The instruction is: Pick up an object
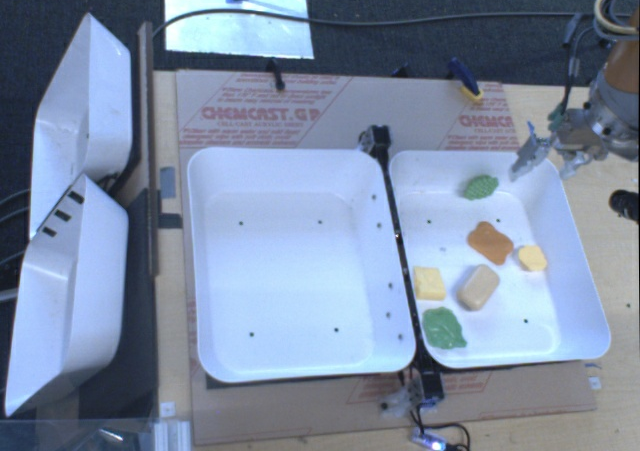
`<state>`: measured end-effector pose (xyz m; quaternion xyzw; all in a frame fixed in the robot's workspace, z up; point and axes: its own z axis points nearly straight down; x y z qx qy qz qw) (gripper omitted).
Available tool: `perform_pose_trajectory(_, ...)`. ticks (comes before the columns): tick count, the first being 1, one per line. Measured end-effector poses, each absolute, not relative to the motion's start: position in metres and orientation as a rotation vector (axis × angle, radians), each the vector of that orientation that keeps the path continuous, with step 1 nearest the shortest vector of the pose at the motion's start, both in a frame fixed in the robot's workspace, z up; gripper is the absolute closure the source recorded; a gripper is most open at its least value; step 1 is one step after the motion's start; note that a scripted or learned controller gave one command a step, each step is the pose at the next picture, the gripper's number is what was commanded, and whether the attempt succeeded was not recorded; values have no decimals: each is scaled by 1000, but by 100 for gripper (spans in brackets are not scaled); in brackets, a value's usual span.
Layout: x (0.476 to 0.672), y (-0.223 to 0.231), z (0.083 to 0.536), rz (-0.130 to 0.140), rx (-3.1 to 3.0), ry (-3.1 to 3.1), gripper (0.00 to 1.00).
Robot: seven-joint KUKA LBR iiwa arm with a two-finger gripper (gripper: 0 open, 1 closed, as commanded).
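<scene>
Pincer (545, 151): up at the far right corner of the right bin, hanging over its rim — fingers spread, nothing between them.
Arm (615, 89): grey, with an orange band above the wrist, reaching in from the counter's right edge.
Right bin (585, 269): white and shallow, on the right half of the counter, holding six small objects.
Pale green piece (481, 186): near the bin's far wall, closest of all to the pincer but apart from it.
Orange piece (490, 242): mid-bin, toward the right wall.
Small yellow block (532, 258): just beside the orange piece, on its right.
Tan piece (479, 288): nearer the front, below the orange one.
Yellow square block (430, 283): left of the tan piece, near the wall shared with the other bin.
Dark green piece (443, 328): at the front left corner — close to the bin's near rim.
Left bin (215, 269): white, side by side with the right bin.
</scene>
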<state>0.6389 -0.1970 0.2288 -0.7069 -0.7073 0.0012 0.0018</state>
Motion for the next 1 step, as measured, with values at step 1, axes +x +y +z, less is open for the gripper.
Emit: perform_pose_trajectory(1, 639, -197, 235, 8, -2214, -2218, 100)
